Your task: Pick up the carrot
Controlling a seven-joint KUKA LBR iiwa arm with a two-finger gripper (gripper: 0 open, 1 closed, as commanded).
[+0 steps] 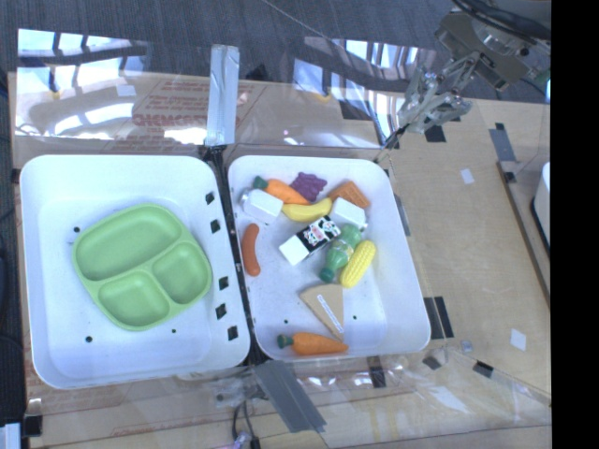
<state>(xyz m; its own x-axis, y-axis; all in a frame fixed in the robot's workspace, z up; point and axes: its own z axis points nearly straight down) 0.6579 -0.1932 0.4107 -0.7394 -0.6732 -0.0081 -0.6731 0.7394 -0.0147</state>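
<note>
Approach not begun: gripper [432, 104] sits beyond the right bin [402, 260], jaws' state I cannot tell. Next I must descend over the carrot [314, 344] at the near wall.

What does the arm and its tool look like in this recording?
At the upper right, the arm is grey metal with an orange band at the frame's top edge and dark cables running along it. Its tool is a slim, silvery-grey, two-finger assembly with thin linkages.
</note>
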